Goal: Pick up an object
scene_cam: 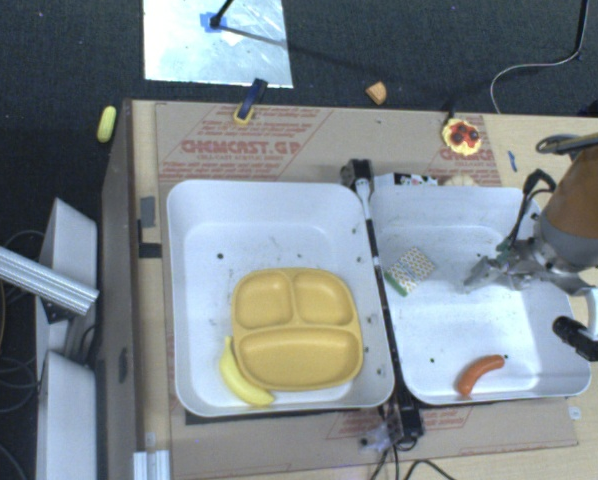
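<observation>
Gripper [482, 272] above right bin [449, 213], nothing held

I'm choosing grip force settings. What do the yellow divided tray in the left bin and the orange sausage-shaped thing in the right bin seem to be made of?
The yellow divided tray looks like moulded plastic with a matte finish: even colour, rounded compartment ridges. The orange sausage-shaped thing looks like a smooth plastic or rubber toy, judging by its uniform colour; it is too small to tell which.

Arm [579, 203] enters from right edge, orange band above wrist visible, grey wrist angled down-left. End effector [482, 271] low, pointing left. Finger state unclear, too blurred to judge.
</observation>
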`<state>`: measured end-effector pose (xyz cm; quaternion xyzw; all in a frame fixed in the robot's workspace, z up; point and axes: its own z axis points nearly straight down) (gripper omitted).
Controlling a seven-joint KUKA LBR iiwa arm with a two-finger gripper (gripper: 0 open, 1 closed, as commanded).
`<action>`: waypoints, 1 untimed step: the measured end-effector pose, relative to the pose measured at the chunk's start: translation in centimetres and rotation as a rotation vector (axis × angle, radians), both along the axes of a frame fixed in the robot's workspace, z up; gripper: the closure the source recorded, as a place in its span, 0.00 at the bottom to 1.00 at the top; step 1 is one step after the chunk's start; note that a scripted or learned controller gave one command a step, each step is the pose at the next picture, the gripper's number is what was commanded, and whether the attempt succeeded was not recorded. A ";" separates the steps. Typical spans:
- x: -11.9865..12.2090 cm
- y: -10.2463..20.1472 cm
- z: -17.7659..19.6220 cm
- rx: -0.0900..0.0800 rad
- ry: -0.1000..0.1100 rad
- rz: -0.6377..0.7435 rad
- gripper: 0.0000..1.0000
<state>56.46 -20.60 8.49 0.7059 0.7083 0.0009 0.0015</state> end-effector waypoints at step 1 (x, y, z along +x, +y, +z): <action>6.7 5.4 0.0 0.001 0.000 0.001 0.00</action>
